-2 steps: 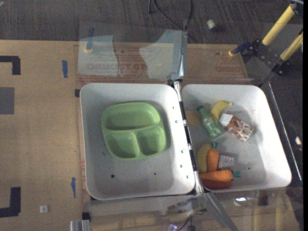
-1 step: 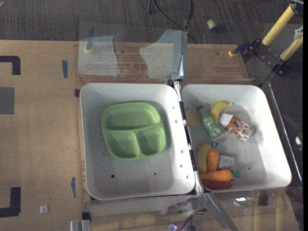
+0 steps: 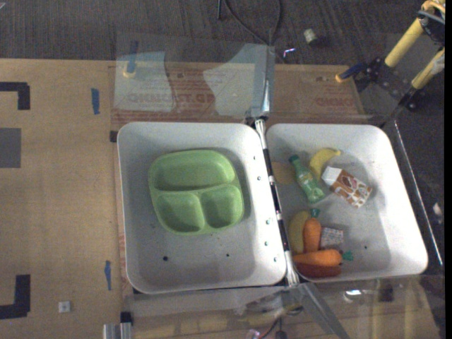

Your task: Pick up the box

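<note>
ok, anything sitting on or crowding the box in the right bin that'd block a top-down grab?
Nothing lies on the box; its top face is exposed. The yellow banana touches or nearly touches its upper-left corner, and the green bottle lies just to its left. Its right and lower sides face bare floor of the right bin.

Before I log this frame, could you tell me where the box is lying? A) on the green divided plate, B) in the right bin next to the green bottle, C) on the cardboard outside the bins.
B: the box lies in the right bin, just right of the green bottle.
</note>
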### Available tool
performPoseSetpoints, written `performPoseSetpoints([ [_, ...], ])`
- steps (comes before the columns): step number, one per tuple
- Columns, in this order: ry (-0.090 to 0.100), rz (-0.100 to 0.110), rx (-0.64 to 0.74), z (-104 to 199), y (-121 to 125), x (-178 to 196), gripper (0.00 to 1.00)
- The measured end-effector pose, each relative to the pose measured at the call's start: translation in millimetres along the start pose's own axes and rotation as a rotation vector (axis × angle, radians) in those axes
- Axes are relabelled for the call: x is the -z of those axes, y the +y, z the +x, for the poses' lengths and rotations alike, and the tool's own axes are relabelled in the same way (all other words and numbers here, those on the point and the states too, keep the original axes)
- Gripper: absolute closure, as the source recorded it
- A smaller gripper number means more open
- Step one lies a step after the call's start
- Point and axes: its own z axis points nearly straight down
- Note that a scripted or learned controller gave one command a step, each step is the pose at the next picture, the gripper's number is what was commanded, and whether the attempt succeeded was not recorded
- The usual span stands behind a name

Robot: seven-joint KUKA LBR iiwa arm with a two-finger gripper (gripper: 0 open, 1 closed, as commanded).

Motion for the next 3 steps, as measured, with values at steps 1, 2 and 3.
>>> performPoseSetpoints([
  [1, 0.002, 0.001, 0.0, 0, 1, 10, 1.0],
  [2, 0.003, -0.004, 0.007, 27, 24, 1, 1.0],
  [3, 0.002, -0.001, 0.022, 12, -26, -24, 1.0],
])
